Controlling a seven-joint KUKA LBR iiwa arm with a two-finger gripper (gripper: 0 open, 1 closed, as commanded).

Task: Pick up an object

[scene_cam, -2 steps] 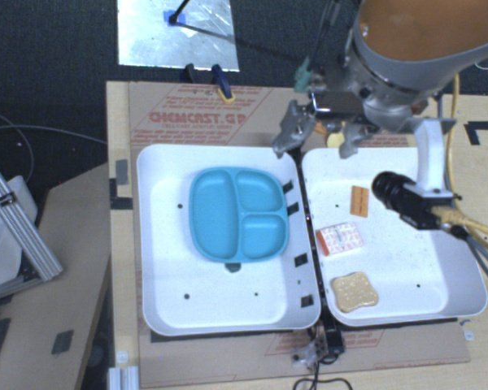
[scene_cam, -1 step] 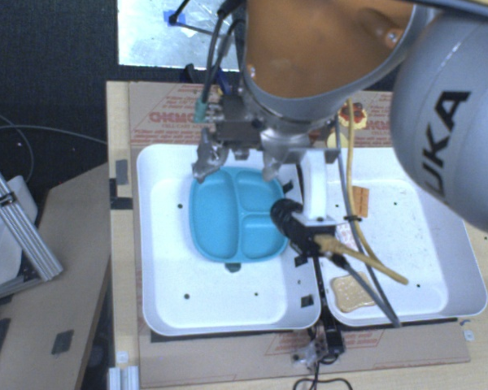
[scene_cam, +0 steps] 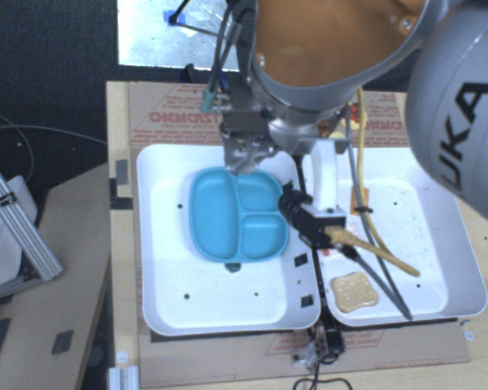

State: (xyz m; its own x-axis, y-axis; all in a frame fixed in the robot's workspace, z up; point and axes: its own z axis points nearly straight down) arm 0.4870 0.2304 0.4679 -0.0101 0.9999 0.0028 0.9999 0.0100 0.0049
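the left bin [scene_cam: 167,299] holds a blue divided plate [scene_cam: 236,215], lying flat near its middle. it looks light, stiff, slick plastic; the raised rim is likely the best hold. the gripper [scene_cam: 242,162] hangs at the plate's far edge; whether it is released or clenched, i cannot tell. a toast slice [scene_cam: 355,292] lies in the right bin [scene_cam: 439,218].

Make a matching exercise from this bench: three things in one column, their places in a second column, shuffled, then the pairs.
Things:
1. blue divided plate
2. slice of toast
3. gripper

Places:
A. near corner of the right bin
B. over the plate's far rim
C. lying flat in the middle of the left bin

Pairs: 1-C, 2-A, 3-B
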